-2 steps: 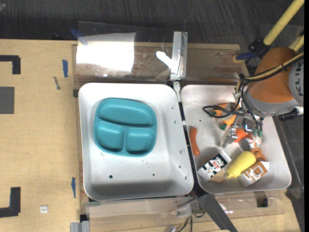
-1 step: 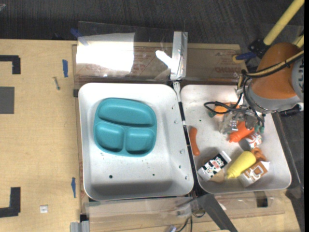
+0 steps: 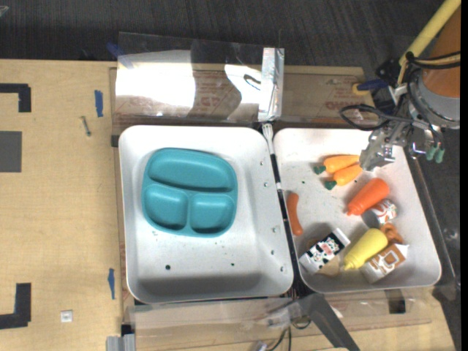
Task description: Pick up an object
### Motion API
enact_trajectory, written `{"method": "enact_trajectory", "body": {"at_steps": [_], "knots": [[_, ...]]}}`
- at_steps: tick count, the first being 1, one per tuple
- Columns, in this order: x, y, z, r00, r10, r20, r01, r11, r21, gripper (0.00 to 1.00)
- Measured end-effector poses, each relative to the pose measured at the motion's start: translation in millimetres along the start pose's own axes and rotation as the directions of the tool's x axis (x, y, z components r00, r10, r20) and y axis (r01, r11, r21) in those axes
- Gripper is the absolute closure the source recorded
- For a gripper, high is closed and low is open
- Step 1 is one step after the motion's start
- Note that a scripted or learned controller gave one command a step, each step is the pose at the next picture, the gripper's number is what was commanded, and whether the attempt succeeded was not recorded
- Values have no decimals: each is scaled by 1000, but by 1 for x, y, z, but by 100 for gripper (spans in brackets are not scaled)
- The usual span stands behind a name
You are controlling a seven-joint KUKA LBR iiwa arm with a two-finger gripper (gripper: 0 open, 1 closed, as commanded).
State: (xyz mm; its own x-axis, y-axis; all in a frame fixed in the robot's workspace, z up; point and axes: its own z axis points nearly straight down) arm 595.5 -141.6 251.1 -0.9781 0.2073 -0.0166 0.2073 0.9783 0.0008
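The gripper is hovering at the upper right of the right bin, just beside the yellow-orange carrot toys; whether it is gripping anything cannot be told. Because the items are lying crowded together, a descent risks clipping a neighbour or closing on two at once. The right bin is holding roughly eight small toys, including one yellow bottle and one cow-patterned carton, while the left bin is holding one teal divided tray.

Smooth matt plastic — teal tray, white bins; glossy clear film; matt cardboard bench.
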Motion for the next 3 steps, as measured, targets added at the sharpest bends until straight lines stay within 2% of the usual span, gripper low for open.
{"method": "enact_trajectory", "body": {"at_steps": [1,2,3], "knots": [[7,-59,141,999,-35,-21,35,999,-1,100],[3,-57,135,999,-37,-10,37,999,0,0],[51,-46,160,996,-93,7,93,996,0,0]]}}
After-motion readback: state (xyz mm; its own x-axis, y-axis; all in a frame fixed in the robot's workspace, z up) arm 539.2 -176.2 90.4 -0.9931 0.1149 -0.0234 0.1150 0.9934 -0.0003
